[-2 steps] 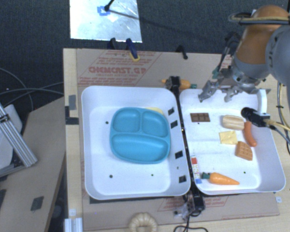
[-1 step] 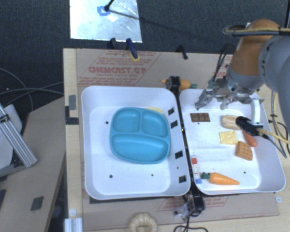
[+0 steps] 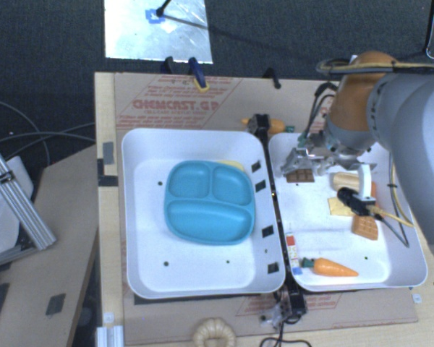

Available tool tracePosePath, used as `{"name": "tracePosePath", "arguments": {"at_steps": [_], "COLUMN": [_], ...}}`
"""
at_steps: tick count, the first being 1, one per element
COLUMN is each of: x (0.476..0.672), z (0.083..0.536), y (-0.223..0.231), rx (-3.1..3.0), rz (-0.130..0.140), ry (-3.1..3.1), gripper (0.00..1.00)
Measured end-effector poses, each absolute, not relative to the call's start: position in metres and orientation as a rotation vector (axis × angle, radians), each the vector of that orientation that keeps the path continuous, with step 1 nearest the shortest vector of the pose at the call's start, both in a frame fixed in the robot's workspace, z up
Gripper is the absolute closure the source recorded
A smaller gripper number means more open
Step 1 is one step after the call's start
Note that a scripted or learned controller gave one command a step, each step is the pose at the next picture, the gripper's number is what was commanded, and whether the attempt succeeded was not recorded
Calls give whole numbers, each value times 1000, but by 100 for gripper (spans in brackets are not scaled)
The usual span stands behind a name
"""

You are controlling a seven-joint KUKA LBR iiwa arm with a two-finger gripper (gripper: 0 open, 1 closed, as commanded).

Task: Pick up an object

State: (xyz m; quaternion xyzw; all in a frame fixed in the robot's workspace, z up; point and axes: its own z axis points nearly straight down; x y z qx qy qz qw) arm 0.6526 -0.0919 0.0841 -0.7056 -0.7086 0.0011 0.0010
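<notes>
From where I stand, the pick-up has not yet happened; nothing is lifted clear of either bin. The arm (image 3: 412, 114) reaches in from the right, and its pincer (image 3: 306, 162) sits low over the far-left corner of the right bin (image 3: 412, 266); I cannot tell how wide the pincer stands, nor whether it has hold of anything.

A small brown block (image 3: 300, 176) lies just under and in front of the pincer, on the bin floor as far as I can judge; it looks the likeliest target, though whether the two touch I cannot say. The other candidates lie in the same bin: a yellow slice (image 3: 338, 207) near the middle, a waffle piece (image 3: 365, 228) just beside it towards the near edge, and a carrot (image 3: 335, 268) near the front wall, well apart from the pincer.

The left bin (image 3: 141, 266) holds a blue divided plate (image 3: 210, 201), far from the action; both bins sit on the cardboard-covered counter (image 3: 173, 103).

By my reckoning the approach is about made; the closing on a thing and the lift are left to do.
</notes>
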Motion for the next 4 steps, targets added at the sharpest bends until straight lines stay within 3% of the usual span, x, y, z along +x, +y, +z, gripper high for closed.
{"name": "tracePosePath", "arguments": {"at_steps": [1,2,4], "x": [653,656,656], "z": [85,98,194], "y": [-92,-92,-106], "rx": [-2219,-2223,-2225], "rz": [-2,-8,-7], "ry": [-2226,-2228,-2225], "gripper": [0,100,100]}}
